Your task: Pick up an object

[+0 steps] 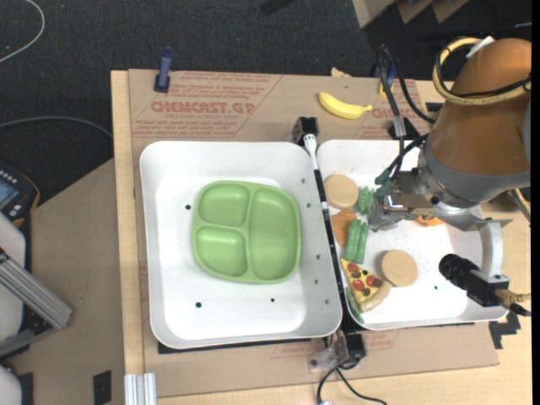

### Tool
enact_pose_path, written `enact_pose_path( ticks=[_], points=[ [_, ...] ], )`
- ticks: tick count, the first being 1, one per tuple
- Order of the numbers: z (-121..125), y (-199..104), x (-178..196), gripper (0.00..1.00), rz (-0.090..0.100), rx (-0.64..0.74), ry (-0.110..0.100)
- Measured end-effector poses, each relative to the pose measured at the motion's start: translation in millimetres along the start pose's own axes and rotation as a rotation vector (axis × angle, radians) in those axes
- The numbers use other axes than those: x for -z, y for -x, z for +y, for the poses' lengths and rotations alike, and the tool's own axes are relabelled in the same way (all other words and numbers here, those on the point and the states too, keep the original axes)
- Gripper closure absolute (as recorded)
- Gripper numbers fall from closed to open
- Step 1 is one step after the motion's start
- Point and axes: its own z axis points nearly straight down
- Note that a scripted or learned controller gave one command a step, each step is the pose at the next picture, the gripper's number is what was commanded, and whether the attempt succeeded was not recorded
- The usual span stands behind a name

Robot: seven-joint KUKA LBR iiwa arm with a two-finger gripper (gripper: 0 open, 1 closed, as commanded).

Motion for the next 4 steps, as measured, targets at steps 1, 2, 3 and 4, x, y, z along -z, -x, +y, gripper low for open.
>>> enact_pose_path(
  ticks=[1, 2, 3, 4],
  points=[
    [-4, -16, -104, 1.00, -0.001, -0.007, -0.021],
    [0, -80, -43, 1.00, 0.001, 0.001, -0.003],
    [2, -56, 109, 1.00, 0.001, -0.007, 0.011],
    [23, -22, 13, 1.00, -0.004, -0.012, -0.018]
  ],
)
